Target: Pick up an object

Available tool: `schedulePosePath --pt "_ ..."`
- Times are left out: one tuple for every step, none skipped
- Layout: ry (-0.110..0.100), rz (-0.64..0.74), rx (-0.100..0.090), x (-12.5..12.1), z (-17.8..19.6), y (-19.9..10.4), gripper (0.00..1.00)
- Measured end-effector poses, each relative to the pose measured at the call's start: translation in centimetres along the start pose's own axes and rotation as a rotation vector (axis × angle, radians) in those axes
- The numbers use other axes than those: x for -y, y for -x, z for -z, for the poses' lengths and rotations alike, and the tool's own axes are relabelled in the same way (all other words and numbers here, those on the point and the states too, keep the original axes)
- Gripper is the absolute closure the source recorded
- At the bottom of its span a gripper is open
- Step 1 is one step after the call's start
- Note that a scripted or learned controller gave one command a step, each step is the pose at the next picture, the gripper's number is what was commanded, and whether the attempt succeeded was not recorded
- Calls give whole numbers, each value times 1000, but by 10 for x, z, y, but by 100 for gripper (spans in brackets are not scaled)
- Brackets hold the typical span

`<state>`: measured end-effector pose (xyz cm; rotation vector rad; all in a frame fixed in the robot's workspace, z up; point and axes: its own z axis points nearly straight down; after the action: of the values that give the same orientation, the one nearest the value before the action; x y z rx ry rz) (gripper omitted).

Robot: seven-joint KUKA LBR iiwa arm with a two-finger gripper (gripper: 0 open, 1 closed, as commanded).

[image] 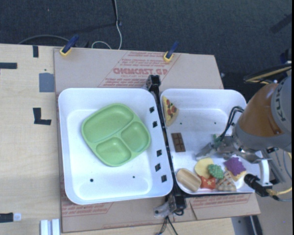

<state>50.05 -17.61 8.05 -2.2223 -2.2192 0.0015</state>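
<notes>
Near edge: a black clamp point(170, 207) sits at the near end of the divider between the two bins, on the brown cardboard sheet point(132, 70) that underlies them.
Bench: pale wood point(19, 151) with black tape marks, left of the cardboard.
Room: dark carpet point(196, 18) beyond the bench, with a thin cable point(118, 31) running across it; two clips, one yellow-handled point(67, 47) and one blue point(170, 52), pin the cardboard's far edge.
Left bin point(71, 180): holds a green three-compartment plate point(116, 134), lying flat, towards the far side.
Right bin point(201, 97): a pizza slice point(170, 109) lies by the far left wall; a chocolate bar point(178, 142) near the divider, mid-bin.
Near-right cluster: a hot dog point(188, 179), a yellow piece point(203, 167), a green broccoli-like piece point(216, 171), a red piece point(208, 182), a waffle point(226, 183) and a purple piece point(234, 166), crowded together against the near wall.
Arm point(264, 119): reaches in from the right over the right bin.
Gripper point(213, 148): low, just far of the cluster, beside the yellow piece; I cannot tell how its fingers stand, and nothing is seen held.
</notes>
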Motion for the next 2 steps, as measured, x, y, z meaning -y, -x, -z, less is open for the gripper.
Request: schedulePosePath --pt "2 8 -1 -20 4 -75 0" --pt "7 6 1 -102 4 -71 0"
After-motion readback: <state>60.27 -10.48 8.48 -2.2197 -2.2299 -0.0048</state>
